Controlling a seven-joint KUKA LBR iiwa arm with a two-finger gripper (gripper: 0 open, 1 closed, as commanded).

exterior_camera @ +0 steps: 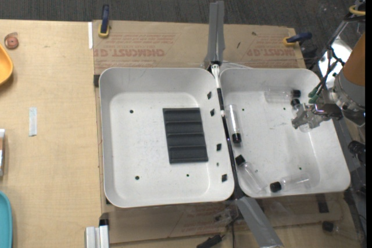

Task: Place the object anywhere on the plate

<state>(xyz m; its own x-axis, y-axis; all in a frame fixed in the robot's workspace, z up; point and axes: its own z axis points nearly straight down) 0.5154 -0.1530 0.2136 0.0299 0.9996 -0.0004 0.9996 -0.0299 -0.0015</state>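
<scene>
Desk (pixel 46 67): pale wood surface bearing two shallow white bins set side by side on a cardboard sheet (pixel 192 46). Left bin (pixel 116 84): holds one black ribbed rectangular plate (pixel 185 135), lying flat near the bin's centre; nothing rests on its surface. Right bin (pixel 325 177): holds several clear vials with black caps, namely one vial (pixel 233 124) lying lengthwise close to the bin's left wall, one (pixel 278 94) near the far side, one (pixel 289 184) along the near edge, and a further one (pixel 247 169) at the near-left corner; small and transparent, so their outlines are hard to trace. Arm: enters from the right, with the tool (pixel 303 121) low over the right-hand part of the right bin, well apart from the plate. Tool state: cannot be told; the metal parts merge with the white bin floor and the clear glass, and no item can be made out in its grip. Task status, by judgement: early stage. The objects to be moved all appear to lie in the right bin, and none has reached the plate. Remaining: secure one vial, lift it clear of the dividing walls, carry it across to the left bin and set it down on the ribbed plate. Risk noted: round, smooth vials may roll or slip.
</scene>
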